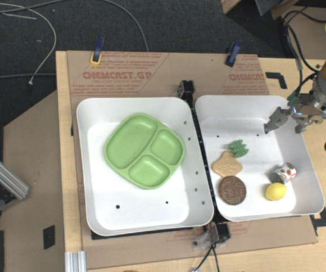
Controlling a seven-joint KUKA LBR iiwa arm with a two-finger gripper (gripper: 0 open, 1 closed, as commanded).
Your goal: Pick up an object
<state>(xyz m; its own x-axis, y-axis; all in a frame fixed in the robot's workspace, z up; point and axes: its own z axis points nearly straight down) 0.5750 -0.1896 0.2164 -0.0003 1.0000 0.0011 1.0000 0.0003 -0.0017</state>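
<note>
The end effector (287, 119) hangs with fingers apart, holding nothing. The ball (287, 172) lies just below it, the lemon (275, 191) a little further.

Dark carpet floor (26, 50), loose cables (43, 24)

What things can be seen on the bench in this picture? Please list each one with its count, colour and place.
bins: 2, white, side by side on the bench
divided plate: 1, green, in the left bin
leafy piece: 1, green, right bin, middle
tan piece: 1, tan, right bin, just below the leafy piece
round patty: 1, brown, right bin, near front edge
lemon: 1, yellow, right bin, front right
small ball: 1, white with red, above the lemon
clamps: 2, blue, back edge of the board
gripper: 1, grey, over the right bin's back right part
</note>
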